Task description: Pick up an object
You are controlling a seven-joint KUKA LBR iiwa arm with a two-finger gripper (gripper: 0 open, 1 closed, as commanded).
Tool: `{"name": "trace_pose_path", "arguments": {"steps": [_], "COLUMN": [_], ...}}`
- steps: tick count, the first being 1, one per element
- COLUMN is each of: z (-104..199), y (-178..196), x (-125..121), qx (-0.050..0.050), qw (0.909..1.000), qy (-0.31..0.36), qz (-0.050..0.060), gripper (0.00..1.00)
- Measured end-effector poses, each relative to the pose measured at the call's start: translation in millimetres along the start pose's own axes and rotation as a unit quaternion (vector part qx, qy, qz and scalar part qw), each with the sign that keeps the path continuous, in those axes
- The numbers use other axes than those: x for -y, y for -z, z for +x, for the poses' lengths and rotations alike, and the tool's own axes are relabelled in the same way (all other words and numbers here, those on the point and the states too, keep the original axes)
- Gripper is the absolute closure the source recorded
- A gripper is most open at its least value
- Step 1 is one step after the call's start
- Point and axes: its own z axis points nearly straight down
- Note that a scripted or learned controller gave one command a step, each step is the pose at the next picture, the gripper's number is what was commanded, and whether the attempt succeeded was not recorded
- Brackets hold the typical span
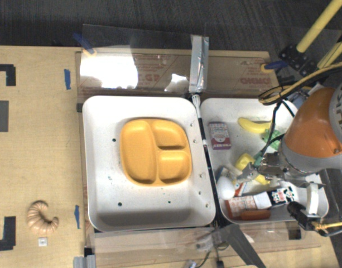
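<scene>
Arm: the grey arm (313, 138) with its orange band reaches in from three o'clock and hangs low over the right bin (215, 108), which I take as the program choosing its target from the pile there.

Gripper: the gripper (254, 172) sits down among the clutter near the middle of that bin; I cannot tell how it is set or whether anything is caught in it, since the wrist and cables cover it.

Clutter: just at the gripper's nine o'clock lies a small yellow block (243, 162); at its six o'clock a red-and-white bottle (250, 204) lies on its side along the bin's near wall, probably where it rolled to rest.

Other candidates: a banana (253, 125) lies at the gripper's twelve o'clock, and a small pink carton (220, 135) at about ten o'clock, near the wall between the bins.

Left bin: the left bin (98, 149) holds a yellow divided tray (155, 151) flat in its middle, well apart from the arm.

Bench: a coiled tan toy (41, 216) lies off at eight o'clock on the bare board, out of both bins.

Judgement: the pick looks not yet settled; crowded items could slip or jam.
</scene>
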Motion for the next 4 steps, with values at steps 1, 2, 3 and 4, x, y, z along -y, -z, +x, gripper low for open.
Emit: {"name": "trace_pose_path", "arguments": {"steps": [1, 2, 3, 4], "z": [-9.8, -9.3, 8.4, -5.7], "y": [-40.0, -28.8, 39.6, 117.8], "x": [-25.2, -26.0, -40.1, -58.0], "qx": [0.001, 0.001, -0.001, -0.001], "qw": [0.9997, 0.9997, 1.0000, 0.9991], "qy": [0.023, 0.023, 0.004, -0.043], "qz": [-0.009, -0.011, -0.006, -0.007], "gripper": [0.00, 1.00, 1.00, 1.00]}}
